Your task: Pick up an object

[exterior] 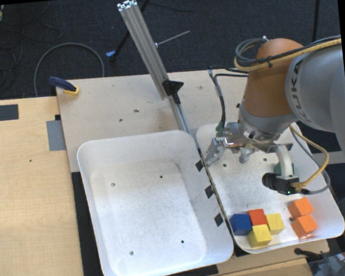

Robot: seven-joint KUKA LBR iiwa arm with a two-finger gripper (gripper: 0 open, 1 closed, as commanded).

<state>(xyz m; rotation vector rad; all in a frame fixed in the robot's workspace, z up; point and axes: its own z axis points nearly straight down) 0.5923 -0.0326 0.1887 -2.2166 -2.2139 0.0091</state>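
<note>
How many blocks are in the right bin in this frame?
6, all clustered at the near end of the right bin: blue block, red block, two yellow blocks, two orange blocks. The arm could be hiding others.

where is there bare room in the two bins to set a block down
The left bin offers bare floor from wall to wall. In the right bin, the near end is crowded by the blue, red, yellow and orange blocks; the arm's hand hangs over its far end.

a bulky grey arm [317,88] with a rounded orange band [271,84], black and yellow cables looping around its metal wrist.
</note>
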